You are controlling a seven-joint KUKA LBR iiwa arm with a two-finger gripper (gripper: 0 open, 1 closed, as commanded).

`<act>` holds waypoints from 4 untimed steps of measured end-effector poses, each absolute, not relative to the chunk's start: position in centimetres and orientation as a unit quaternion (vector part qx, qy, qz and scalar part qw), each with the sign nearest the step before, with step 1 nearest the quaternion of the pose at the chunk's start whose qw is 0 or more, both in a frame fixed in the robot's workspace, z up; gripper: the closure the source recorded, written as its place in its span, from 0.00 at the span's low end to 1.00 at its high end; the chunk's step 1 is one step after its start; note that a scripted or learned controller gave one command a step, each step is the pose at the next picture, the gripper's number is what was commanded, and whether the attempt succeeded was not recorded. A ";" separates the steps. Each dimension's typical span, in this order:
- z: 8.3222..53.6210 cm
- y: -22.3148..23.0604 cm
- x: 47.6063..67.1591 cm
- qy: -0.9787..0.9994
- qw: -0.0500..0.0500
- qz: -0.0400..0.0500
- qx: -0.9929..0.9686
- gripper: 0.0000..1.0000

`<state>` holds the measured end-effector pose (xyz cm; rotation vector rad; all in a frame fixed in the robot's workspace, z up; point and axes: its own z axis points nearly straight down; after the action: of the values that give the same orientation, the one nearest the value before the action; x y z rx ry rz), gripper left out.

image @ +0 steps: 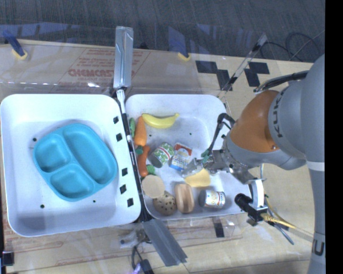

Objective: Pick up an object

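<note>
Over the right bin (214,104), the end effector (208,161) hovers just beside a yellow wedge (198,178); its state I cannot tell. That wedge looks light, stiff and smooth; gripping across its flat sides seems safest.

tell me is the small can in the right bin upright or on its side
On its side: the can shows its label along its length, lying near the right bin's front wall.
</note>
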<state>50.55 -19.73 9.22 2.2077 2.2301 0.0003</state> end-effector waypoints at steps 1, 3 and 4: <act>10.6 -19.8 52.1 0.700 -0.001 0.000 0.714 0.00; 9.1 -11.7 59.0 0.756 0.000 0.000 0.655 0.00; 10.0 -11.8 59.0 0.757 -0.001 -0.001 0.654 1.00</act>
<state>59.01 -11.77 9.97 2.0547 2.3787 -0.0025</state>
